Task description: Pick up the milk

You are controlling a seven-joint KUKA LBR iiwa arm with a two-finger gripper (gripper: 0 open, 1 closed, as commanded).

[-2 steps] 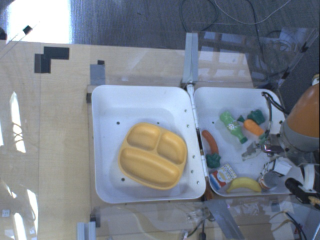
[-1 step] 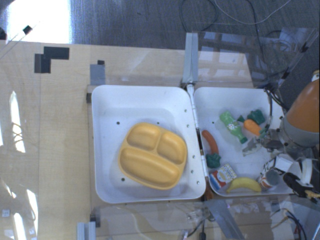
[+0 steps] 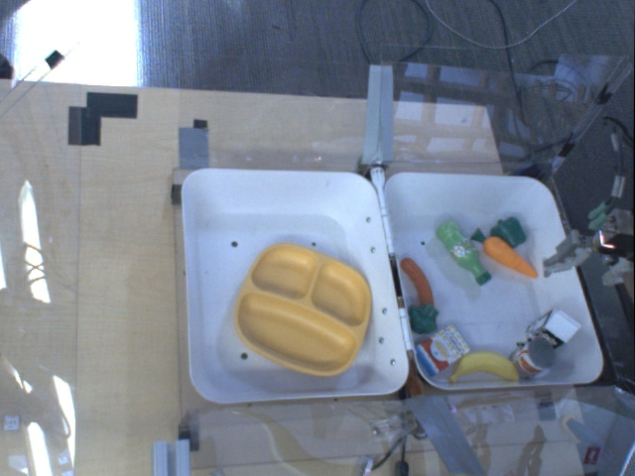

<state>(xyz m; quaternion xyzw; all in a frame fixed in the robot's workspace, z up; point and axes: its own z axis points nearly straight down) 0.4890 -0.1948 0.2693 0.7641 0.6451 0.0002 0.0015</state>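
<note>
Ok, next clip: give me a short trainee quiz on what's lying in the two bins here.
1. True or false: the yellow divided plate shares a bin with the banana.
2. The carrot lies: A, in the left bin; B, in the right bin; C, on the bare bench.
3. How many compartments does the plate have?

Key: 1 false, the plate is in the other bin; 2 B; 3 three.
</note>
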